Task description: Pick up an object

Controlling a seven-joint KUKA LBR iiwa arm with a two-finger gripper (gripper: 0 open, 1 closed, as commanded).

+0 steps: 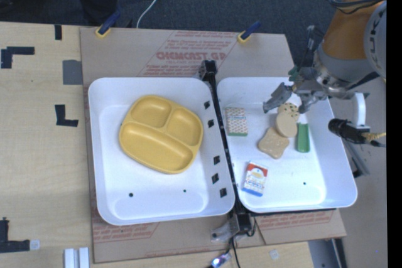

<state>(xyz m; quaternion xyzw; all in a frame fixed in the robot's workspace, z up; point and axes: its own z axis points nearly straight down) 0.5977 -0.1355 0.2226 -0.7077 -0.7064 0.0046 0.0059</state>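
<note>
The right bin (326,188) holds several small things. A round tan biscuit-like piece (287,120) leans on a tan bread-like piece (272,145). Beside them lies a green marker-shaped stick (303,137). A pale patterned sponge block (236,121) sits near the divider, and a small red, white and blue box (255,177) lies toward the front. My gripper (289,101) hangs at the bin's back right, just above the round tan piece. It is open, with one finger on each side and nothing between them.
The left bin (107,198) holds a yellow divided plate (162,133). A black divider strip (215,135) runs between the bins. The grey arm with its orange band (355,22) comes in from the upper right, and a black cable end (342,128) sticks out over the right rim.
</note>
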